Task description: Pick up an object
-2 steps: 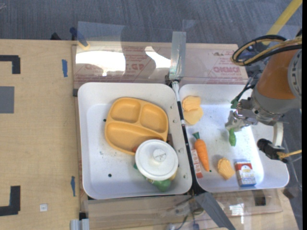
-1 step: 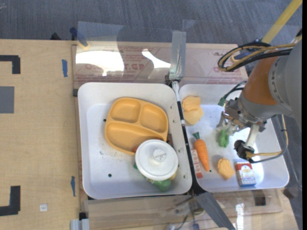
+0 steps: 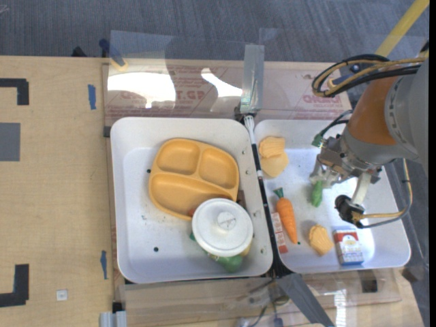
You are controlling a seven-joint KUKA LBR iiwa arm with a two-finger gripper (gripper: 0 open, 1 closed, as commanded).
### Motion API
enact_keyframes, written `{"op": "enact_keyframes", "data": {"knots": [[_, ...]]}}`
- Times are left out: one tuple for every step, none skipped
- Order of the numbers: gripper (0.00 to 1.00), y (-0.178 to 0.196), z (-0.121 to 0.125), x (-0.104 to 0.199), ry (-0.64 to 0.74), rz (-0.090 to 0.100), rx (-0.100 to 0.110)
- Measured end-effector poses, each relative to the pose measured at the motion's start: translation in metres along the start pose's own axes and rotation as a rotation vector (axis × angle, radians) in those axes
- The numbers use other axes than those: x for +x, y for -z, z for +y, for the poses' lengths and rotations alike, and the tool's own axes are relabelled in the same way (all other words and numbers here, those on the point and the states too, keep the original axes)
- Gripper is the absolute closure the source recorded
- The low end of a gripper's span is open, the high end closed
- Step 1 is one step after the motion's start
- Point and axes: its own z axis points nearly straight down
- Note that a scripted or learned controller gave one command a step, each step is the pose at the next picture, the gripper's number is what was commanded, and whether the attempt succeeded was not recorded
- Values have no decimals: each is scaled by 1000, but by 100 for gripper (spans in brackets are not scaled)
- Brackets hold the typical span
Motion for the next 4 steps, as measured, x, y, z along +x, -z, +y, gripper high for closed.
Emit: {"op": "enact_keyframes", "data": {"knots": [[100,10,1,1,1,1,-1],[100,15,-37,6,-238,-8,26],[100,-12,-29,14,-432,-1,9],[100,-12,-50,-55,-543,-5,4]]}}
